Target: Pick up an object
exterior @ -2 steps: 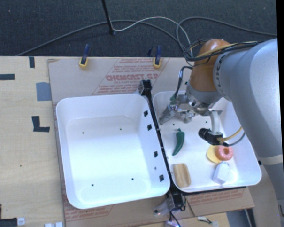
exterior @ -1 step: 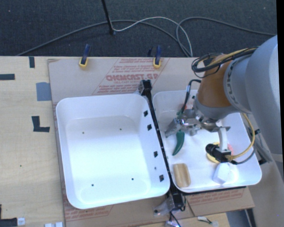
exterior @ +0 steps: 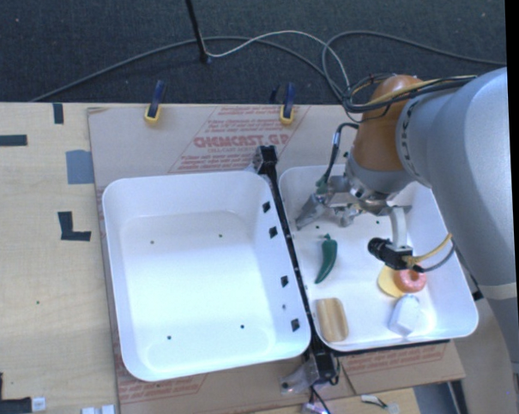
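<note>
My gripper (exterior: 315,211) hangs low over the back left part of the right bin (exterior: 453,322), close to the divider between the bins. A green pepper-shaped object (exterior: 327,258) lies just in front of it, apart from it. Farther forward lies a tan wooden block (exterior: 330,318). At the right side of the bin sit a yellow and pink object (exterior: 402,280) and a small white object (exterior: 406,314). Nothing shows between the gripper's tips.
The left bin (exterior: 122,208) stands beside the right one, with a black clip rail (exterior: 283,244) between them. The grey arm (exterior: 472,158) covers the right bin's back right corner. Cables (exterior: 261,43) trail behind the bench.
</note>
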